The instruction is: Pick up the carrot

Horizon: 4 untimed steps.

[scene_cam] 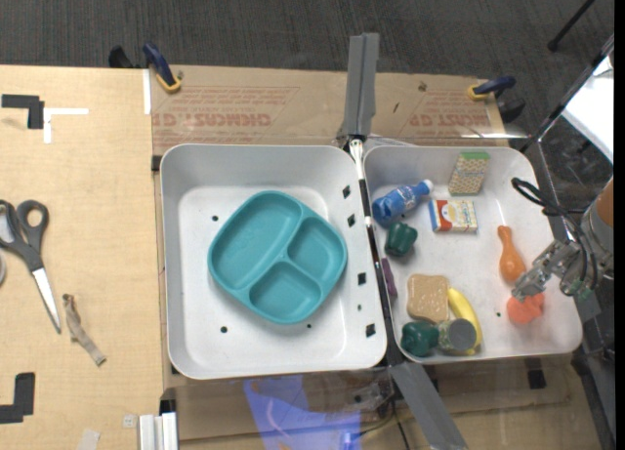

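Note:
The carrot (509, 254) is a small orange, tapered piece lying near the right side of the right bin (488, 348), narrow end pointing to the back. My gripper (535, 282) reaches in from the right and hangs just right of and in front of the carrot's thick end. It is directly above a rounder orange-red piece (525, 310) near the bin's front right corner. Nothing is visibly lifted off the bin floor.
The right bin also holds a blue bottle (399, 200), a dark green piece (400, 239), two small boxes (456, 216), a bread slice (428, 297), a banana (467, 317) and a can (454, 337). A teal divided plate (278, 256) lies in the left bin. Scissors (29, 243) lie on the bench.

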Each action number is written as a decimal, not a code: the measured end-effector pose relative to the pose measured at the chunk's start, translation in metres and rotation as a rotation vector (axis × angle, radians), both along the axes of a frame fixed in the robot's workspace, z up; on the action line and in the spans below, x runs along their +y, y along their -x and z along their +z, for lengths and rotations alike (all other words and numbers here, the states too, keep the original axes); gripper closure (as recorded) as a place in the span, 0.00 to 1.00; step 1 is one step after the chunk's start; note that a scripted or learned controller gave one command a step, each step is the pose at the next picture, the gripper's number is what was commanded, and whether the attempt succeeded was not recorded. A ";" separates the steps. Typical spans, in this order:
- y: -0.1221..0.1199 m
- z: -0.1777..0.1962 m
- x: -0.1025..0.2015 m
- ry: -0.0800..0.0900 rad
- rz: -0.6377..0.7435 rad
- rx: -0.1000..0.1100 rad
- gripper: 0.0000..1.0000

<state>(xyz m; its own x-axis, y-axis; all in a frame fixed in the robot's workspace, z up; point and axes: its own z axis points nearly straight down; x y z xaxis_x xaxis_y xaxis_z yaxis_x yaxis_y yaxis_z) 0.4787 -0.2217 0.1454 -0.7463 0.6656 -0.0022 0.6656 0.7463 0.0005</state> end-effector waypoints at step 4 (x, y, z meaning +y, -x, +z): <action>-0.029 0.049 0.001 0.001 1.210 0.000 1.00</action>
